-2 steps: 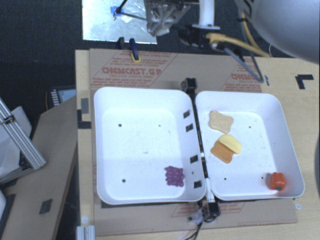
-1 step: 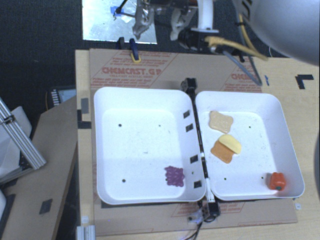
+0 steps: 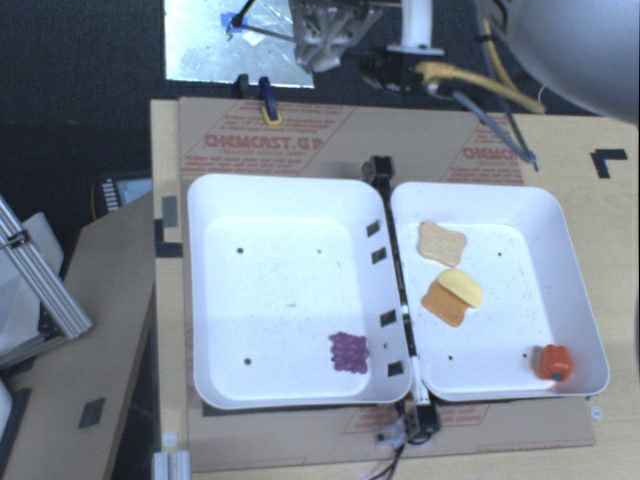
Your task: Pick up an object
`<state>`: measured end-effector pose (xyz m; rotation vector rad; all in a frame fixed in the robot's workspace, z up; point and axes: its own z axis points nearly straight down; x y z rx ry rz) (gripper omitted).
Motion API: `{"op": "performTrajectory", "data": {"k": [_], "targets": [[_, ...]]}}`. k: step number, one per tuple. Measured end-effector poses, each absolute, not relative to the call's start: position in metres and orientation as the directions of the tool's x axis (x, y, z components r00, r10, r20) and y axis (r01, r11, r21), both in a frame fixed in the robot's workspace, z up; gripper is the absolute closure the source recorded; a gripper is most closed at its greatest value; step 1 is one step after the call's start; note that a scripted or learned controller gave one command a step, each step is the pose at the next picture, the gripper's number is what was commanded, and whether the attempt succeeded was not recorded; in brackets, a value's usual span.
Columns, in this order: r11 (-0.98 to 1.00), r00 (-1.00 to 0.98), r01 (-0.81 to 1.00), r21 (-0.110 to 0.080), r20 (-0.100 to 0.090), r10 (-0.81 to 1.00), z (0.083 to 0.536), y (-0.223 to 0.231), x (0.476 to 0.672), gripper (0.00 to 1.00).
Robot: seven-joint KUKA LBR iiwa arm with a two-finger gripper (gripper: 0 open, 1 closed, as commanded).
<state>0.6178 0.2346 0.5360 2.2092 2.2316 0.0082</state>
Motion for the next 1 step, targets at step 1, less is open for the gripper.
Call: {"op": "performTrajectory", "data": {"k": [1], "targets": [[-0.002, 0.002, 1.000, -0.003, -0.001, 1.000, 0.4958, 0.1747, 0.5487, 1.00]]}}
